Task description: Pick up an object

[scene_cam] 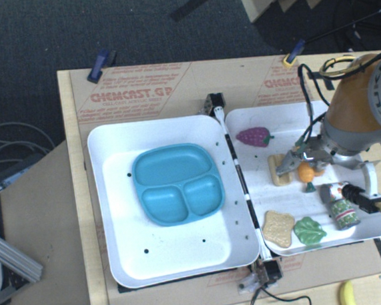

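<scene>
Cardboard printed "CHEMCAST GP" in red is lying under both bins. At frame centre the left bin [107,190] is holding a blue divided tray [178,183]. Toward the right, in the right bin [241,120], my gripper [302,166] is hovering low over a small orange object [306,173]; its finger state I cannot tell. Around it are lying a purple grape bunch [254,136], a tan block [279,171], a cracker [278,228], a green leaf [310,229] and a small can [344,214], its label unreadable.
</scene>
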Controlling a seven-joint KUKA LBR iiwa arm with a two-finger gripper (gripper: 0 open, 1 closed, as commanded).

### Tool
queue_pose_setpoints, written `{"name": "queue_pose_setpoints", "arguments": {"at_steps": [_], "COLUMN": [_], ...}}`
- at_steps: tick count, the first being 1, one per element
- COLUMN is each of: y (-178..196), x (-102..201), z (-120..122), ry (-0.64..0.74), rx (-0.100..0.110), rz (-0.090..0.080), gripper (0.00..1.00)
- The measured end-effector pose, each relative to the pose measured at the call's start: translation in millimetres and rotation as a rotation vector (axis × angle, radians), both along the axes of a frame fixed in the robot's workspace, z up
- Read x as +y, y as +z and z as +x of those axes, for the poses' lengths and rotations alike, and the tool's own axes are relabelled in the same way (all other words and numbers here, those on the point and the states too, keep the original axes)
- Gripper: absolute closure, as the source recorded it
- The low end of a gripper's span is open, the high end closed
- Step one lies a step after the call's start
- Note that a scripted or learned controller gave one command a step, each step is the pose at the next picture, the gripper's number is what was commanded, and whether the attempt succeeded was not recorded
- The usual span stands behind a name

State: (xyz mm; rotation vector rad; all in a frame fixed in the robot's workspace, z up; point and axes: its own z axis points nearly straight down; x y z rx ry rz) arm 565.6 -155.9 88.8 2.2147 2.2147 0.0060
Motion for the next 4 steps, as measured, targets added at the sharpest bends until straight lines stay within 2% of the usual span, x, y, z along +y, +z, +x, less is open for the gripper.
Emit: {"name": "queue_pose_setpoints", "arguments": {"at_steps": [1,2,3,4], "y": [14.0,96.8,95.9,70.1], "x": [-0.9,81.5,80.2,28.6], "z": [2.9,20.8,19.9,53.4], "ry": [-0.001,0.003,0.001,0.000], "rx": [-0.010,0.007,0.009,0.008], "rz": [-0.003,0.005,0.004,0.003], "gripper": [1.00,1.00,0.00,0.00]}}
